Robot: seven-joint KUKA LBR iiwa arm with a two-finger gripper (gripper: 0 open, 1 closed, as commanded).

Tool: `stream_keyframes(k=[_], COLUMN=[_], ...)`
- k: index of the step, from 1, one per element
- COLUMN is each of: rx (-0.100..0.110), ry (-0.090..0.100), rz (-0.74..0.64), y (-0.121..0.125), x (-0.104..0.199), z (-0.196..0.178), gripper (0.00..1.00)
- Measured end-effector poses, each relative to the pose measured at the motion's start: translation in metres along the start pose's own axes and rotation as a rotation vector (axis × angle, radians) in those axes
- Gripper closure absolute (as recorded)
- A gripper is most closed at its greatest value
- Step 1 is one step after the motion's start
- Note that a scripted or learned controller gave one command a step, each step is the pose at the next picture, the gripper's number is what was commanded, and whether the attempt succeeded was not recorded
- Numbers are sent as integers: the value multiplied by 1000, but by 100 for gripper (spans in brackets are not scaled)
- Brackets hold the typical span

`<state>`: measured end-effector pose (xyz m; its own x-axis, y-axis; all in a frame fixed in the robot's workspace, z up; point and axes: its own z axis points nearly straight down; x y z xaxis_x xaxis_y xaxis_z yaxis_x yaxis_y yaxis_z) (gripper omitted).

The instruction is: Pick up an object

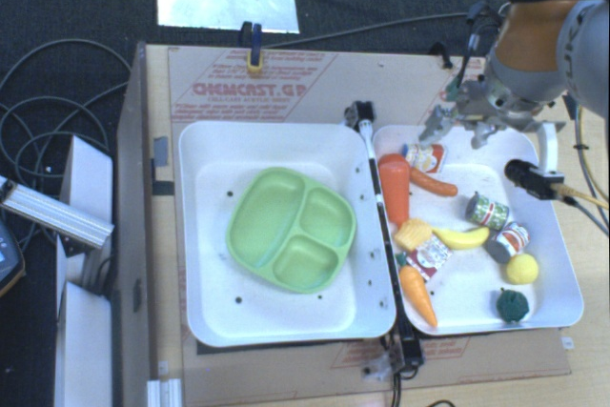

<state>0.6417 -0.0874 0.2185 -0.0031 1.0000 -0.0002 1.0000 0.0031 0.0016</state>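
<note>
Camera view: hand (458,124) open, holding nothing, above carrot (433,184) lying left-right.

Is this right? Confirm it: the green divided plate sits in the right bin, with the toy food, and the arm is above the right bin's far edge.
Not quite. The camera view shows the green divided plate alone in the left bin. The toy food lies in the right bin, and the gripper is above that bin's far edge.

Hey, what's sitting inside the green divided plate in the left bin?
The green divided plate lies in the left bin, and its three compartments show bare green surface, with nothing in them. What is under the plate is covered.
</note>
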Motion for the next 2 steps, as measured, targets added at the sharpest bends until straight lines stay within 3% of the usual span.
stream_keyframes(k=[1,2], rx=[-1,-2], ry=[-5,-3], rz=[5,3], y=[-30,-29], x=[-19,-17], z=[134,123], gripper=[0,100])
